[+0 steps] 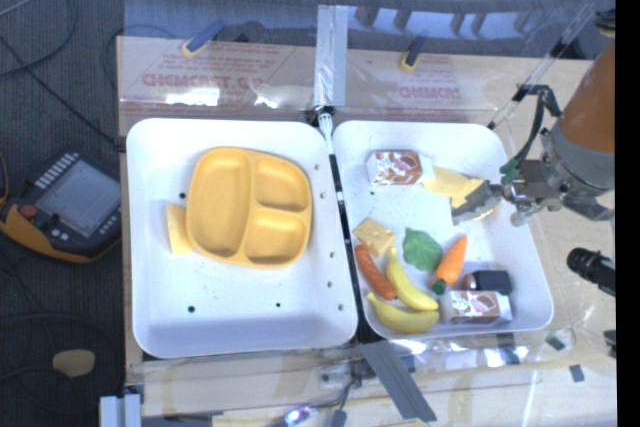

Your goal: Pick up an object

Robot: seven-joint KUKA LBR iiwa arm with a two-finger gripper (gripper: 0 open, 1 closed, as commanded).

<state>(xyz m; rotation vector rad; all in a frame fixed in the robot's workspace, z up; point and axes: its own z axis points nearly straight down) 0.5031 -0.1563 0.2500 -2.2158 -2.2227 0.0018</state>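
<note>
Item: gripper [478, 200], on the arm I am running from the right side of the bench, hanging low over the upper right part of the right bin [500, 143]. State of the fingers: I cannot tell whether they are parted or closed, since the metal tip blurs into what lies under it. Item nearest the tip: a pale yellow cheese wedge [448, 182], directly beside the tip on its far-left side, touching it or very nearly so; I see nothing between the fingers, so I log nothing as held. The wedge's long axis runs left to right, roughly in line with the arm's reach. Item beyond the wedge, further left: a packet with a red and brown picture [396, 167], near the bin's left wall. Items nearer the camera than the tip: an orange carrot [452, 258], lying at a slant with its thick end up toward the gripper; a green leafy piece [423, 248] just left of it; a yellow cracker [374, 236]; a red sausage [369, 271]; a banana [402, 300]. Item well to the left, in the other bin [150, 245]: a yellow divided plate [248, 206]. My judgement: the cheese wedge is the closest candidate, and the coming move turns on a small shift left and away.
</note>
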